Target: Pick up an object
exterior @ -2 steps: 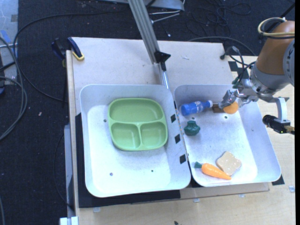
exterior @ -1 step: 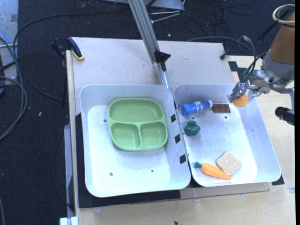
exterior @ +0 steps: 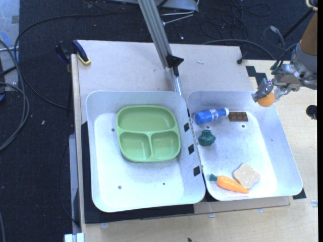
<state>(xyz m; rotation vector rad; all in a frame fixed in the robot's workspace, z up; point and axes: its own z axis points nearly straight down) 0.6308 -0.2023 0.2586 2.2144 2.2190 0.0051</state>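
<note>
Two shallow white bins sit side by side on a pale bench, seen from above at a slant. The left bin (exterior: 101,185) holds a smooth, light green plastic plate (exterior: 149,133), a rounded rectangle split into three compartments.

The right bin (exterior: 282,150) holds several small items, well apart from each other. Near its back edge lies a blue bottle (exterior: 209,115) with a white cap, on its side, and just beside it to the right a flat brown chocolate-bar piece (exterior: 238,117). Below the bottle sits a small dark teal lumpy figure (exterior: 206,138). Toward the front lie a beige, rough-looking slice of toast (exterior: 246,175) and, touching or nearly touching it, an orange toy carrot (exterior: 232,184) with a green tip.

The grey arm enters from the upper right. Its gripper (exterior: 266,96) hangs over the back right rim of the right bin, fingers closed around a small round orange object (exterior: 266,99), lifted above the bin.

A slanted metal pole (exterior: 154,24) crosses the bench's back, and black cables trail over the dark floor.
</note>
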